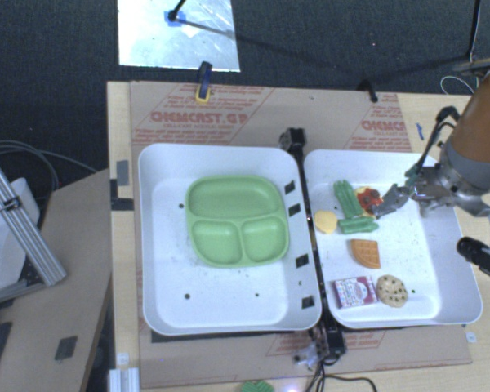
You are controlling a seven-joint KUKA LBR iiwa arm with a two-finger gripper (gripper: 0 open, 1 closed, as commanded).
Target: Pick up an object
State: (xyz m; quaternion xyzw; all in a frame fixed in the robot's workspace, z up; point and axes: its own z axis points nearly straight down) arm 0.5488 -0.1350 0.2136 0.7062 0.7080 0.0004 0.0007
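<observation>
My arm: I reach in from the right over the right-hand shallow white bin [449,300], grey links with an orange band above the wrist.
My gripper [385,203]: low over the far-left part of that bin, tips at the edge of the small red toy piece [367,196]. How far it is open, and whether anything sits in it, I cannot tell from this slant (too small and too dark at the tip).
Likely target: the red piece, touching the upright green ridged toy vegetable [346,198] on its left.
Doing it well: I judge the cluster is the trouble. A descent should centre on one item alone, so a finger does not land on the neighbour and push both away. Closing across the narrow side of the piece looks safest.
Green ridged pieces: two, the upright one and a flat-lying green ridged piece [358,225] just nearer.
Yellow rounded toy lump [326,221]: one, by the bin's left wall.
Orange waffle-textured wedge [366,253]: one, mid-bin.
Small pink and white packet [354,291]: one, near edge.
Tan speckled toy cookie [391,291]: one, just right of the packet.
Bins: two, side by side.
Left-hand white bin [159,300]: holds one pale green three-compartment plastic tray [236,220].
</observation>
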